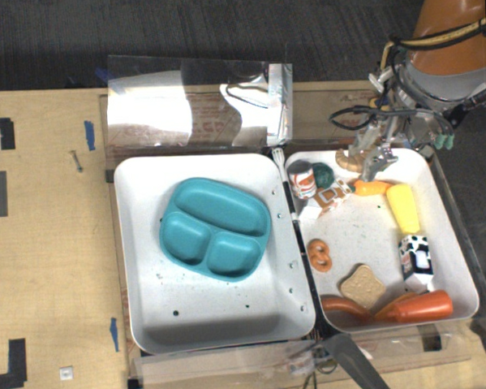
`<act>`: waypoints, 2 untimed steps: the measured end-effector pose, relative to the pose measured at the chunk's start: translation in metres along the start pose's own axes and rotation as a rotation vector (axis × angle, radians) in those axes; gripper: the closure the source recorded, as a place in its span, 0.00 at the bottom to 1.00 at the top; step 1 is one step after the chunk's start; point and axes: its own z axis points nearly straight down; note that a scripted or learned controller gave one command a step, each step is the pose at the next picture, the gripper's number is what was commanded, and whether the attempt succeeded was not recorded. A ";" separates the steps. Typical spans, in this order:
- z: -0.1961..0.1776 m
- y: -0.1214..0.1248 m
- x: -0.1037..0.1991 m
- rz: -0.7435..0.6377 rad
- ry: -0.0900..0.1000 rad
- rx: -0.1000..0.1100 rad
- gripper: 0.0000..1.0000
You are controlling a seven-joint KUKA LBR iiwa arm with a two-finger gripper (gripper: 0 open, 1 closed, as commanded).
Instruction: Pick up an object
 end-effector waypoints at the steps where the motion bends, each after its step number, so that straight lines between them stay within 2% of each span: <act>1: -0.010 0.005 -0.032 0.088 -0.010 0.001 1.00; 2: 0.034 0.029 -0.029 0.058 -0.001 -0.001 1.00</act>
